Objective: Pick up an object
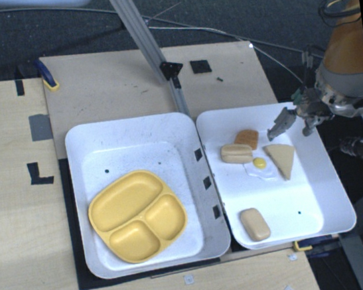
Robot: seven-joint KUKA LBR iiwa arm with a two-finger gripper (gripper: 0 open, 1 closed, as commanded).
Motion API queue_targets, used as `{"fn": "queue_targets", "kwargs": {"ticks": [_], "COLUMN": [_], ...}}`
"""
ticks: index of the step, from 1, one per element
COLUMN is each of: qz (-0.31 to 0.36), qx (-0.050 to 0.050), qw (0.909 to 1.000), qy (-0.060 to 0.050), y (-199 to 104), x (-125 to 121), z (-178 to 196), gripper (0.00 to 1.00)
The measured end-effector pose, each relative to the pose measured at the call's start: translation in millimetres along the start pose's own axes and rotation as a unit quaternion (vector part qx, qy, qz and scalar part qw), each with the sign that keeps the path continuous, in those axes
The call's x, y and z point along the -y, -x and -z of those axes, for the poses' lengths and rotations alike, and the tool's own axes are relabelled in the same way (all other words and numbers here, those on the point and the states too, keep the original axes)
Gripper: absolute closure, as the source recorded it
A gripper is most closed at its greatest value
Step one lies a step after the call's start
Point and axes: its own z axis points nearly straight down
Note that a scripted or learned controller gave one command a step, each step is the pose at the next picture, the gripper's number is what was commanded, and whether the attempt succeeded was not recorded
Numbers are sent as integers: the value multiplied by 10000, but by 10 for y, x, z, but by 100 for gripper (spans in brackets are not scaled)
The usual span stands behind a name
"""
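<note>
The right bin (325, 214) holds several toy foods. A brown roll (248, 139) and a tan oblong piece (236, 154) lie at its far middle. A fried egg (259, 165) sits just in front of them, beside a pale wedge (282, 159). A tan bun (254, 224) lies alone near the front. My gripper (293, 126) hangs over the bin's far right edge, above and right of the wedge. It is open, with nothing between its two fingers.
The left bin (81, 145) holds a yellow three-section plate (136, 215). A slanted metal pole (147, 42) runs down to the gap between the bins. Cables cross the dark floor behind the bench. The orange-banded arm (346, 51) stands at the right.
</note>
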Motion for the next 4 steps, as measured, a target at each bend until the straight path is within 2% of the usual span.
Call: {"fn": "queue_targets", "kwargs": {"ticks": [1,2,3,4], "qz": [5,9,12,5], "qx": [1,-1,5,3], "qw": [10000,10000,10000,10000], "qy": [3,-1,23,40], "y": [25,24,22,98], "x": [-44,-112,-122,-67], "z": [-457,-1072,-933,-428], "gripper": [0,0,100,100]}}
